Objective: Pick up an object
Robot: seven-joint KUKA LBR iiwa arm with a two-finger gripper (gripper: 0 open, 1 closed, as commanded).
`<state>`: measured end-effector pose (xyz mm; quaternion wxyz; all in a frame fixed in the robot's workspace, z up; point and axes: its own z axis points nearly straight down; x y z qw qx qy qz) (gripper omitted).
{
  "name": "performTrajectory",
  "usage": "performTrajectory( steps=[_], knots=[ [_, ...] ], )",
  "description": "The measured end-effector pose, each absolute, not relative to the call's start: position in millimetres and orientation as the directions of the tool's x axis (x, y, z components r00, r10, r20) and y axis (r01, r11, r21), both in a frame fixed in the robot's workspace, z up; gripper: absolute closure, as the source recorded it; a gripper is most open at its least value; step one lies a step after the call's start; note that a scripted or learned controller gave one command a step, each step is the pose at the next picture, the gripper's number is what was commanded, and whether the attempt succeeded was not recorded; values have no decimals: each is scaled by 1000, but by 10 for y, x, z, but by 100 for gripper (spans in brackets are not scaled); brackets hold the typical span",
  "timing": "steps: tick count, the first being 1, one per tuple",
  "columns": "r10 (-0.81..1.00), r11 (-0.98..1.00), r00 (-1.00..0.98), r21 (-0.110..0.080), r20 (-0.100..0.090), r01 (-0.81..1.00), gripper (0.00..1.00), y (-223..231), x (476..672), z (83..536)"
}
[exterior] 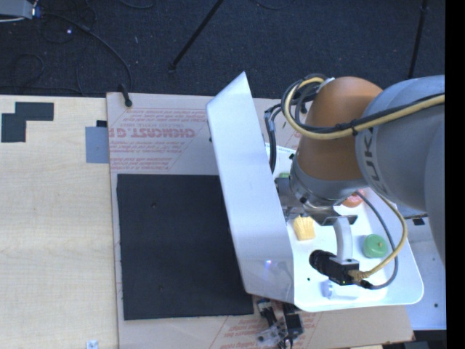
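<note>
The grey arm (pixel 407 144) reaches in from the right and bends down over the right-hand white bin (pixel 408 288). Its orange band (pixel 336 133) faces the camera, and the wrist points steeply down into the bin's upper left part. The gripper (pixel 314 211) sits low beneath the wrist, mostly hidden by it. I cannot tell whether it is open or closed, and nothing can be seen held in it.

A small yellow block (pixel 305 229) lies on the bin floor just below the gripper, beside a tall white panel (pixel 247 187) that leans along the bin's left side. The block looks nearly square, so its long axis is unclear. A round green piece (pixel 375 246) lies to its right, apart from it. An orange-red thing (pixel 352 201) peeks out at the wrist's right edge.
</note>
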<state>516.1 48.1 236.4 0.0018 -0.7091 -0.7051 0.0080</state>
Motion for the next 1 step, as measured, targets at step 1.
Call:
performTrajectory(
  steps=[1],
  knots=[
    [1000,-7,7,-30,-19,1000,100,825,5283,2281]
  ],
)
